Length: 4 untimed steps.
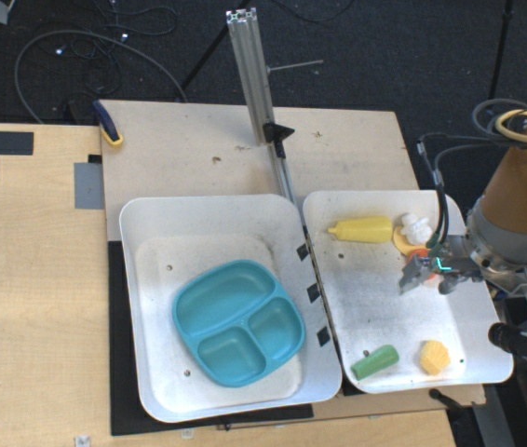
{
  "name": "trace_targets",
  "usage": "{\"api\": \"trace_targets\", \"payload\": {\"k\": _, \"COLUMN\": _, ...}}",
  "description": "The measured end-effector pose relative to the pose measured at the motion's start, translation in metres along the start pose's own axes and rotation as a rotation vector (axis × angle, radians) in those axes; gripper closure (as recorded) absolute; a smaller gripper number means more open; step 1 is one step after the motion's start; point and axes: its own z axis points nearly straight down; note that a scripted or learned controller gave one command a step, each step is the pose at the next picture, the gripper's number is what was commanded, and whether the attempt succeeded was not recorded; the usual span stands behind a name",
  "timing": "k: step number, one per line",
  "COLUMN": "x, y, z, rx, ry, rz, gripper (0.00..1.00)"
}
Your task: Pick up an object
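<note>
Yellow plastic bottle (364, 230) lying on its side near the far wall of the right bin (385, 343), a small white piece (415, 223) and something orange just beside its end. Tool (424, 274) low over the bin floor just nearer than that cluster; impossible to tell its finger state from this slant. Nothing seen gripped. Likely to close on bare floor, or to nudge the bottle away. Green piece (374, 361) and yellow lump (435, 356) well apart at the near edge. Blue divided tray (237, 321) in the left bin (152, 250).
</note>
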Motion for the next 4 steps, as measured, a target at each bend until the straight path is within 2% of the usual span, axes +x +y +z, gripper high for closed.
{"api": "trace_targets", "payload": {"k": 1, "x": 0.000, "y": 0.000, "z": -0.001, "rx": -0.002, "ry": 0.000, "rz": 0.000, "gripper": 0.00}}
{"api": "trace_targets", "payload": {"k": 3, "x": 0.004, "y": 0.004, "z": 0.127, "rx": 0.006, "ry": 0.002, "rz": 0.000, "gripper": 0.00}}
{"api": "trace_targets", "payload": {"k": 4, "x": 0.002, "y": 0.007, "z": 0.131, "rx": -0.004, "ry": 0.002, "rz": 0.000, "gripper": 0.00}}
